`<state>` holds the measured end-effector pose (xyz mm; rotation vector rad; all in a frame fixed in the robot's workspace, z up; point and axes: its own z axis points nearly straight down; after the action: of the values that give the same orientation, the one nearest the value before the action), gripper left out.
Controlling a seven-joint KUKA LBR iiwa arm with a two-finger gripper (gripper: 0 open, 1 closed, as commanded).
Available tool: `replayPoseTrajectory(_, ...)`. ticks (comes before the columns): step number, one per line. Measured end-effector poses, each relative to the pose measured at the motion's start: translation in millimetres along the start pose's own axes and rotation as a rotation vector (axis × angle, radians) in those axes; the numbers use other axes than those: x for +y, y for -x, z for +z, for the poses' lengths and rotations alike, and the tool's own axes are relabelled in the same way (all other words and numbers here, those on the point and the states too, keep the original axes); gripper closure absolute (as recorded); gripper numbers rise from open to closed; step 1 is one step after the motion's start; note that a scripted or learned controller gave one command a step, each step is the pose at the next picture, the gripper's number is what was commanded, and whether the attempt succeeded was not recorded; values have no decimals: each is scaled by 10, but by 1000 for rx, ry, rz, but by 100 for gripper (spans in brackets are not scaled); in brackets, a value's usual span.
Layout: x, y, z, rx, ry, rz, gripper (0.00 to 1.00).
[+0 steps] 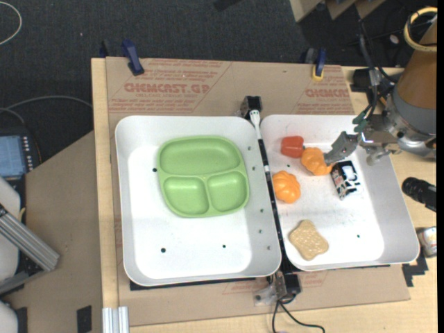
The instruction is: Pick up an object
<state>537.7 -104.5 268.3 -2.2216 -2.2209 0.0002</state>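
While both shallow white plastic bins sit side by side on the bench, the right bin (388,227) has all the loose stuff. Nearest the camera in it is a tan, cracker-like flat piece (308,240), lying flat near the front edge. Further back, just beside the divider between the bins, is a round orange pumpkin-shaped toy (286,186). Beyond that — a smaller orange lumpy toy (313,160), and touching or nearly touching it on its far-left side, a red pepper-like toy (292,146).

Right of those is a small black-and-white oblong object (345,180); its long axis runs near-to-far with a slight tilt, the far end leaning left. The grey two-finger gripper (345,150) hangs just behind that object's far end, close to the small orange toy. Its fingers look spread apart, with nothing between them.

Over in the left bin (139,186) there's a light green plastic tray with three compartments (202,175), sitting toward the back half — one wide section at the far side, two smaller ones nearer.
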Motion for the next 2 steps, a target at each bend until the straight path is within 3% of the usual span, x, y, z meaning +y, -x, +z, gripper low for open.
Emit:
replayPoseTrajectory(1, -310, -562, -642, 1, 6, -6, 0)
replayPoseTrajectory(2, -590, -1036, -983, 1, 5, -6, 0)
